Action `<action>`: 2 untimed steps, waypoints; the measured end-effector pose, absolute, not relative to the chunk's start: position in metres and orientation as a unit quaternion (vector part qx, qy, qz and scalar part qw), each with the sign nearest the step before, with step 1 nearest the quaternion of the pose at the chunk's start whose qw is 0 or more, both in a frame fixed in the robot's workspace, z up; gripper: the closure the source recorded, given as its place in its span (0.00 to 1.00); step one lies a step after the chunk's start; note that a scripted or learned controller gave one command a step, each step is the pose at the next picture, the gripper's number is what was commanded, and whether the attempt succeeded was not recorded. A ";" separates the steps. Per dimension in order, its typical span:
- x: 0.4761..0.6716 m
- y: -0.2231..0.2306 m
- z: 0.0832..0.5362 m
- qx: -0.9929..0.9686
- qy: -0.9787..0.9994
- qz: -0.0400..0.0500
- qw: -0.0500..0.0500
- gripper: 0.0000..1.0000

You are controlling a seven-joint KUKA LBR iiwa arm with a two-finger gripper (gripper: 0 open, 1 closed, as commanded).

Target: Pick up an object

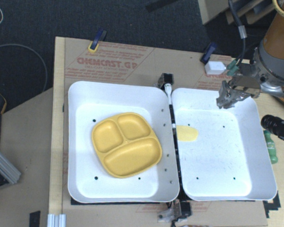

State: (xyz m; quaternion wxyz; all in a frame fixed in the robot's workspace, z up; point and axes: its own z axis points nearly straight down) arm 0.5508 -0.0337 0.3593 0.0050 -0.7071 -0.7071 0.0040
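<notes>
A yellow divided plate point(126, 144) with three compartments lies in the left bin point(84, 95). A small flat pale-yellow piece point(186, 133) rests on the floor of the right bin point(234, 188), close to its left wall. My gripper point(225, 102) hangs over the right bin's far edge, well up and to the right of the pale-yellow piece. Nothing shows between its fingertips, and from this slant I cannot make out the gap between them.
The two bins sit side by side on a cardboard-covered bench point(131, 62). A green object point(271, 146) lies just outside the right bin's right wall. Clamps point(95, 40) hold the board's far edge. A small white block point(215, 68) rests behind the right bin.
</notes>
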 end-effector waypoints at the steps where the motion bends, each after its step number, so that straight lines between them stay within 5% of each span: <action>1: 0.534 0.015 0.304 -0.706 -0.708 0.002 0.003 1.00; 2: 0.477 0.053 0.375 -0.706 -0.709 -0.001 -0.001 1.00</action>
